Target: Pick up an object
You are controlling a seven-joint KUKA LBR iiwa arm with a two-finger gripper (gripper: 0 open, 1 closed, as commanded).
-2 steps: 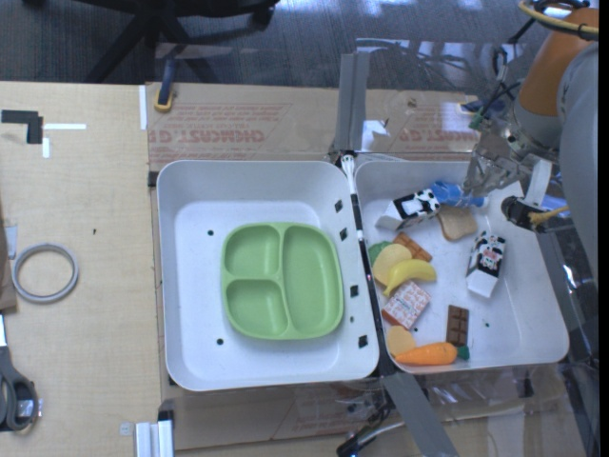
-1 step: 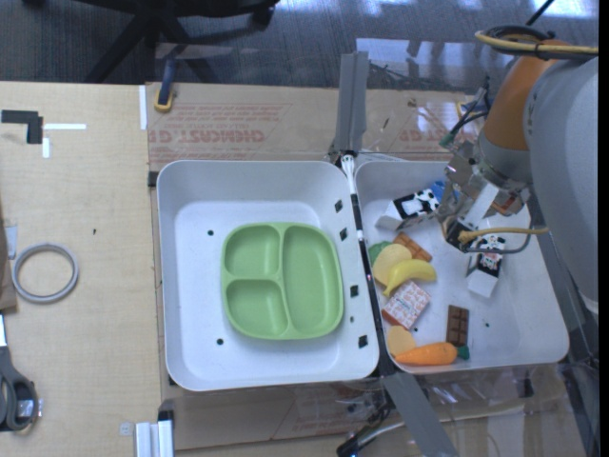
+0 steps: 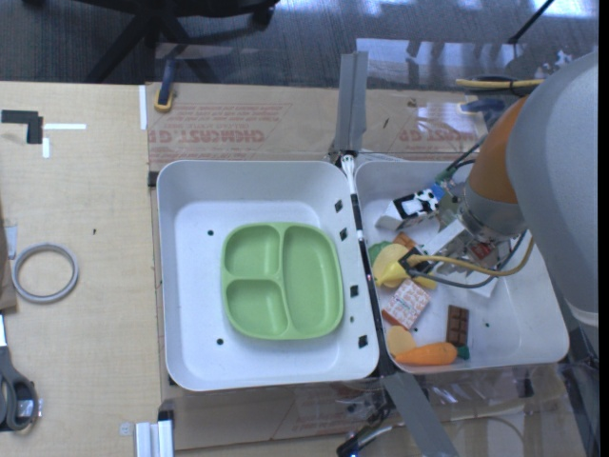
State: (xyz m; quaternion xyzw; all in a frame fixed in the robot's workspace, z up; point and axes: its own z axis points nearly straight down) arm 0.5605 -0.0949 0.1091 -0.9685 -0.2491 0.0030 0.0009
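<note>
Camera view, looking down: the arm comes in from the R and its claw sits low over the R bin, just beside a yellow toy and a checked packet. Can't tell if the claw is apart or together. A choc bar and a carrot lie in the same bin toward the view's lower edge, while the L bin on the bench holds a green plate.

The grey arm comes in from the right edge of the frame and leans down toward the centre right. Its orange band sits above the wrist, and the gripper points toward the lower left.
</note>
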